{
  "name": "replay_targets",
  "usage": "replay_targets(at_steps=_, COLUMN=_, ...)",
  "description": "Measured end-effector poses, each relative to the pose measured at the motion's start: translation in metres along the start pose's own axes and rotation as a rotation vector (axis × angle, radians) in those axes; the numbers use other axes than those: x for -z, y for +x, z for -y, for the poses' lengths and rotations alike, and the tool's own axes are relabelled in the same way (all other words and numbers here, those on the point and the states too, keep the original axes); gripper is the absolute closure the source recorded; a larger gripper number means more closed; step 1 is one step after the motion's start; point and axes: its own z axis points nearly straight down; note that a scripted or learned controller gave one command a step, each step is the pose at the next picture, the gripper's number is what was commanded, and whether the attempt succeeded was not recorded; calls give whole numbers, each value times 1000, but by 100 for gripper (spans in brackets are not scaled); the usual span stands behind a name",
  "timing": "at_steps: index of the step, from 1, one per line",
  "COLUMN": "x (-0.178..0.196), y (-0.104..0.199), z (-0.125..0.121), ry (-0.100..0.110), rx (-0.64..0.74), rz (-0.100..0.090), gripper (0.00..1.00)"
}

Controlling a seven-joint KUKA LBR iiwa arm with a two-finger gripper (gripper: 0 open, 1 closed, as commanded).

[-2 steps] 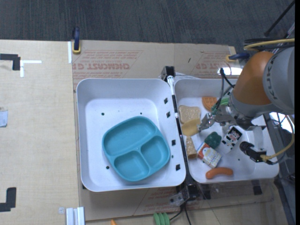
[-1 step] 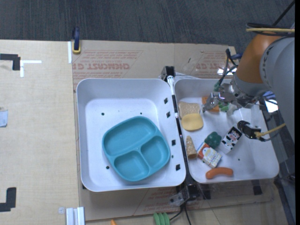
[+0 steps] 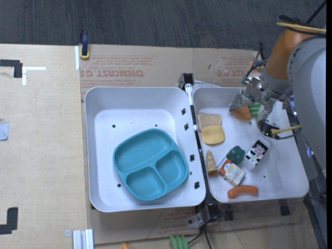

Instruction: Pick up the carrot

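The carrot point(image 3: 240, 112), a short orange toy with a green top, is at the far side of the right bin point(image 3: 290, 188). My gripper point(image 3: 247, 104) comes down on it from the right, and its fingers are shut on the carrot's upper part. The carrot's orange tip points left and downward. The grey arm with its orange band fills the right edge above the bin.
The right bin also holds a bread slice point(image 3: 209, 121), a yellow round piece point(image 3: 213, 135), a brown wedge point(image 3: 210, 162), a green piece point(image 3: 236, 153), a small carton point(image 3: 232, 172), a cow-print box point(image 3: 256, 153) and a sausage point(image 3: 243, 191). A blue divided plate point(image 3: 150, 164) lies in the left bin.
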Motion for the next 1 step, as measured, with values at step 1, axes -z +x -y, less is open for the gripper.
replay_targets(at_steps=1, x=10, y=0, z=0, ry=2, rx=7, rz=4, gripper=100)
